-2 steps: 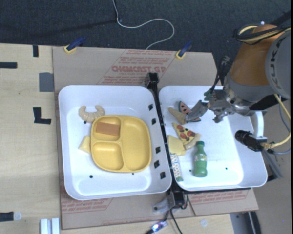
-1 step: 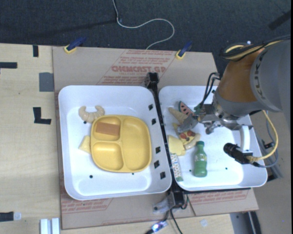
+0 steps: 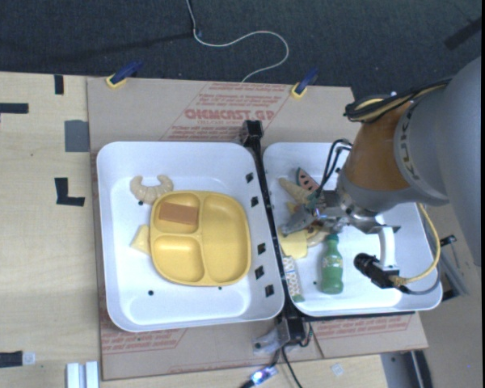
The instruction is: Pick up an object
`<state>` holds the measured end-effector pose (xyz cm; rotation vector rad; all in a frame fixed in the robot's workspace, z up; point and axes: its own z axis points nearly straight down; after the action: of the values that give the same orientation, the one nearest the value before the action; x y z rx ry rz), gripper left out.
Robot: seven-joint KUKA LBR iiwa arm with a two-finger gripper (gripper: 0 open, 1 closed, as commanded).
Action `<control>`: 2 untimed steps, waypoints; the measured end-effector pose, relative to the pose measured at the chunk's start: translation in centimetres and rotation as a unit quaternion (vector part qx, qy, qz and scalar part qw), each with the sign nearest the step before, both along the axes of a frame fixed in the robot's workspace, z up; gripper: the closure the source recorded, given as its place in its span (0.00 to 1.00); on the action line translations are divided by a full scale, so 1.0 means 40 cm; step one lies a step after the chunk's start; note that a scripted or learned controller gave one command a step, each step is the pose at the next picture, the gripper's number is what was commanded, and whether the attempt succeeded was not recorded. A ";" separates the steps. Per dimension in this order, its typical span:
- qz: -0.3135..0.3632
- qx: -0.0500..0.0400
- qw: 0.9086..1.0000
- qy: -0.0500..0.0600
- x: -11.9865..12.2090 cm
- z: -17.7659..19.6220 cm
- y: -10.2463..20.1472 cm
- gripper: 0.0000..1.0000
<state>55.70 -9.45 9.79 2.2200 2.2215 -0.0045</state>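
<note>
**Bench Contents and Gripper Position at the Recorded Moment**

Two shallow white plastic bins stood side by side on a brown cardboard sheet (image 3: 226, 111). The sheet carried red printed lettering near its far edge; the text was too blurred to read with confidence. Two blue-and-yellow clamps (image 3: 123, 73) held that far edge, one toward each corner.

The left bin (image 3: 117, 297) held three items: one yellow divided plastic plate (image 3: 200, 238) with three compartments, one tan curved croissant-shaped toy (image 3: 149, 187) touching the plate's far-left rim, and one pale yellow wedge (image 3: 140, 238) partly under the plate's left edge. A brown rectangular piece (image 3: 179, 212) lay in the plate's upper-left compartment.

The right bin (image 3: 412, 297) held one green plastic bottle (image 3: 331, 267), lying near the bin's middle, and one watermelon-slice toy (image 3: 305, 179) nearer the far wall. A cluster of small yellow and tan pieces (image 3: 295, 231) lay against the left wall; their number could not be counted.

The two-finger gripper (image 3: 317, 214) sat low over that cluster, just beyond the bottle's cap. Whether the gripper was open or closed could not be told.
</note>
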 end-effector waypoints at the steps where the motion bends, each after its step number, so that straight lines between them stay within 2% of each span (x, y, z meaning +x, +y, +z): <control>1: -0.001 -0.001 1.000 -0.003 0.005 -0.025 -0.004 0.00; 2: 0.001 0.000 1.000 -0.006 0.010 0.004 0.001 1.00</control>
<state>56.10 -9.43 9.95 2.2121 2.2174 0.0092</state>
